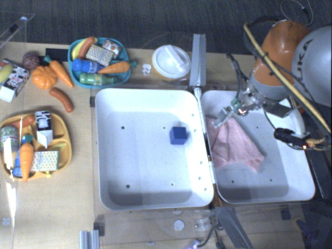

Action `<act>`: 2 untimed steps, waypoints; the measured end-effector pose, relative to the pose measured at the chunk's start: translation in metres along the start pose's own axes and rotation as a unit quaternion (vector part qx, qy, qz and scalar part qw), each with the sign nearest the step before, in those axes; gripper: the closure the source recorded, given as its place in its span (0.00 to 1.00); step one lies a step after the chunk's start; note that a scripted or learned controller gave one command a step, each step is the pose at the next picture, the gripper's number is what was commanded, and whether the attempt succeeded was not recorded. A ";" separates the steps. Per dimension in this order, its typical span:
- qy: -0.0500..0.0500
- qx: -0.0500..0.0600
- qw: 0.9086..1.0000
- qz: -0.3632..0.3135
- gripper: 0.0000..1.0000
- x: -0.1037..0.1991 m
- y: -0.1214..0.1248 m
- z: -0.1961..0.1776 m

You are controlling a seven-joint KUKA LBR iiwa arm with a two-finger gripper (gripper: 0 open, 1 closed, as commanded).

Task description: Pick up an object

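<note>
Pink cloth [236, 144] lies crumpled in the right bin [270, 191], centre-right of frame, long axis running upper left to lower right. Your pincer [232, 111] hangs just over its upper-left end, arm slanting in from upper right. Pincer state: cannot tell. Blue block [178, 135] sits left, in the other bin [135, 180].

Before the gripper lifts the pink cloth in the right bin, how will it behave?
The pink cloth lies crumpled with folds, so it is probably floppy and would drape from a pinch. It looks thin, likely light. One edge lies against the bin wall, so it may drag there.
</note>
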State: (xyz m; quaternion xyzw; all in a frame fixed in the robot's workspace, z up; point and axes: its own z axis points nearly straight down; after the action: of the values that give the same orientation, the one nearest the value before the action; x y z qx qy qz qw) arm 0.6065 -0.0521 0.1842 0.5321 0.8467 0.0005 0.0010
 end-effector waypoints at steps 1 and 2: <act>-0.002 -0.003 0.992 -0.126 0.00 -0.042 -0.010 0.087; -0.004 -0.005 0.991 -0.131 0.00 -0.050 0.016 0.093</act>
State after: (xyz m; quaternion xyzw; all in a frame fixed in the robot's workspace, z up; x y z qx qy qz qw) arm 0.6432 -0.0905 0.0918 0.4166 0.9091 0.0031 0.0071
